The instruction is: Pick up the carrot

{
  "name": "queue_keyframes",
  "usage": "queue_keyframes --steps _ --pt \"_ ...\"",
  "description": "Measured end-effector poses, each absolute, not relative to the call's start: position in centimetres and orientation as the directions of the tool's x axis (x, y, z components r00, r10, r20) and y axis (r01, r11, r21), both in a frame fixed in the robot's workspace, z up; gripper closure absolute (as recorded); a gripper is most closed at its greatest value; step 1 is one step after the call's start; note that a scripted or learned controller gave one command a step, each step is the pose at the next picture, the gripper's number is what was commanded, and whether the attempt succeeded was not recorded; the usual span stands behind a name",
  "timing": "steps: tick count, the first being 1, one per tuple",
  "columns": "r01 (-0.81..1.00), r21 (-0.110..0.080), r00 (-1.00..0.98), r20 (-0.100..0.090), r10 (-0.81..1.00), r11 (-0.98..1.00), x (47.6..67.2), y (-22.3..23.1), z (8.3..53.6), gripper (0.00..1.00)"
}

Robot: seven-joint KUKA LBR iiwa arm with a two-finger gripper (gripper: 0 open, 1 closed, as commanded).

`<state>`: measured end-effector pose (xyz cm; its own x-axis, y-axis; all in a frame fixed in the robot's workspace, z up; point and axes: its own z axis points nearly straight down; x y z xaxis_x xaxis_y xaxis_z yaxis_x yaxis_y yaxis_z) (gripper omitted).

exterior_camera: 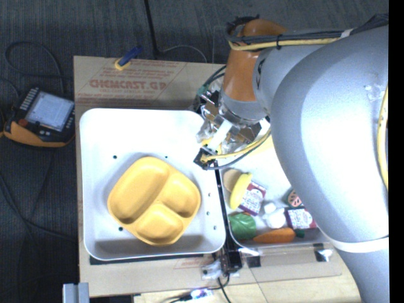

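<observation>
The carrot (275, 236) is orange and lies on its side along the near edge of the right bin (275, 149), just right of a green vegetable (242, 225). My gripper (213, 137) hangs over the divide between the two bins, at the far part of the bench. It is well above and to the left of the carrot and is not touching it. The big grey arm covers much of the right bin.
The left bin (95, 137) holds a yellow divided plate (154, 199). Near the carrot lie a yellow fruit (237, 187), a red and white packet (252, 200), a white lump (275, 217), a red carton (299, 219) and a watermelon slice (294, 197). A handheld pendant (41, 115) sits off to the left.
</observation>
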<state>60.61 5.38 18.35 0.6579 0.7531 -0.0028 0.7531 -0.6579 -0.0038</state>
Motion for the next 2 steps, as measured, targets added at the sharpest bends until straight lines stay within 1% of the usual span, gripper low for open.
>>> queue_keyframes --steps 1,2 --pt "0.568 0.0 0.823 -0.003 0.568 -0.823 65.1 8.1 23.7 1.0" --pt "0.274 -0.001 0.962 -0.004 0.274 -0.962 56.3 9.4 20.8 1.0"
